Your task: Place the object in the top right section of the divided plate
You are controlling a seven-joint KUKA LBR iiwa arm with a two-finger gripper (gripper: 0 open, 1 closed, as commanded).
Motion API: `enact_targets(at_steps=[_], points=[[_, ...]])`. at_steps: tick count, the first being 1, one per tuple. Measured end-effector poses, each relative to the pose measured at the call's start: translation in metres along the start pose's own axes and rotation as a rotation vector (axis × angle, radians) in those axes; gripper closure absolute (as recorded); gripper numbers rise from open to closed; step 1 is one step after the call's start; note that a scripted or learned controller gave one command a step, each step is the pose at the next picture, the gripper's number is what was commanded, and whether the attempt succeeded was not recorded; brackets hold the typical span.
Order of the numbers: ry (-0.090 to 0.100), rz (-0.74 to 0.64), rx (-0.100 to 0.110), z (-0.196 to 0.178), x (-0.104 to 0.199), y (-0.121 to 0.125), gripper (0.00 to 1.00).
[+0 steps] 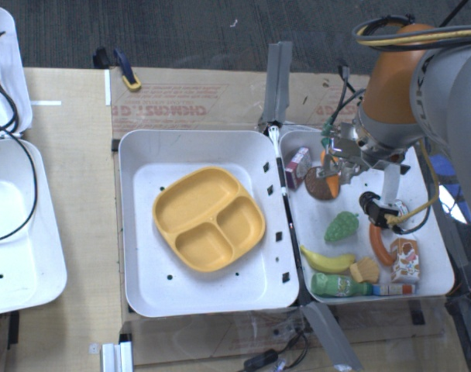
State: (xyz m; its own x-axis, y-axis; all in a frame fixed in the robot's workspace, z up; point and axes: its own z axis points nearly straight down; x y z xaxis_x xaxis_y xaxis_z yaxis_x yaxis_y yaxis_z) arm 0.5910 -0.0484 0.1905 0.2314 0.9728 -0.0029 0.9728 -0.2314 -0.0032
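Grey arm (452, 76), orange band (394, 84), black cables (352, 99)

Yellow divided plate (210, 218) tilted in left bin (135, 208), centre frame, three sections bare. Grey arm (421, 76) with orange band enters from upper right; gripper (334, 169) low over upper left of right bin (441, 262), just above brown round object (321, 187). Beside it, small purple carton (298, 163). Lower in right bin: green lumpy item (342, 227), banana (328, 260), green bottle (340, 286), orange carrot-like piece (379, 245), printed carton (405, 260).

Matt yellow plastic plate (209, 218), smooth white bins (135, 208).
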Motion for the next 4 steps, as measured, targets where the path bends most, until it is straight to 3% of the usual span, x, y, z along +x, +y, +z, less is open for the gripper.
enact_targets(at_steps=[1, 2, 3, 4], points=[[0.0, -0.044, 0.0, -0.105, 0.084, -0.088, 1.0], [-0.001, -0.257, 0.001, -0.044, 0.181, -0.156, 1.0], [0.014, -0.007, -0.019, 0.079, 0.178, -0.141, 1.0], [0.0, -0.081, 0.001, 0.054, 0.152, -0.153, 1.0]])
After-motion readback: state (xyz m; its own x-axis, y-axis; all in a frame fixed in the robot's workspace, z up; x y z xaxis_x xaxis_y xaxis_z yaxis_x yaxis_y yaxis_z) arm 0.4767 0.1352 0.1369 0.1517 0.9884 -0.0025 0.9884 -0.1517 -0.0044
